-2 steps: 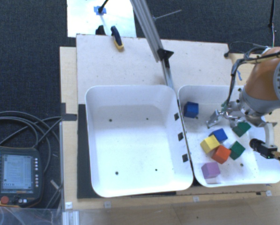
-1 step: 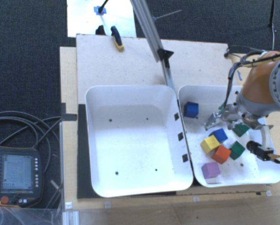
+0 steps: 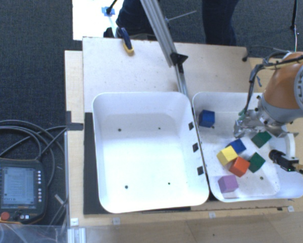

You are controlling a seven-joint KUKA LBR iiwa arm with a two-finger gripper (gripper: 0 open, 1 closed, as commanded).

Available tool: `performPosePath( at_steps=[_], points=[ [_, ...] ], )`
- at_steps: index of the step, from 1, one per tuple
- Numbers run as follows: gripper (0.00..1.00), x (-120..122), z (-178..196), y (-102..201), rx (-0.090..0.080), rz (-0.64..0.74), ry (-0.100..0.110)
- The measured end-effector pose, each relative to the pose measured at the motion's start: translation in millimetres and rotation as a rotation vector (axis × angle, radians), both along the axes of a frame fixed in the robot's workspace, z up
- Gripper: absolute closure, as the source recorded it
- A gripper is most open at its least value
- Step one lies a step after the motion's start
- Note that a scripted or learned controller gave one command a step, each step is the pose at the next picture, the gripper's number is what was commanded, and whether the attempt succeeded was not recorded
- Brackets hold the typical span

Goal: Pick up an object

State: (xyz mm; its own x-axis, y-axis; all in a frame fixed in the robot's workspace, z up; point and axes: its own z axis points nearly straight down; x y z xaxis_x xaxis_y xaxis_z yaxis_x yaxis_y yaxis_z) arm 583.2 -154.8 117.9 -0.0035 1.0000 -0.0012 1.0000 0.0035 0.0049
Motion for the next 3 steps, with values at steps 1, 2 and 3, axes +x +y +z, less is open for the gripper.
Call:
performPosePath(
  at_steps=[1,2,3],
  points=[
    [1.00,-2.8,44.8,1.1,0.000,0.000,-0.001],
    [1.00,-5.5,97.4,10.2,0.000,0.002,-0.002],
    [1.00,-2.8,161.7,5.4,-0.001,0.001,-0.005]
  ],
)
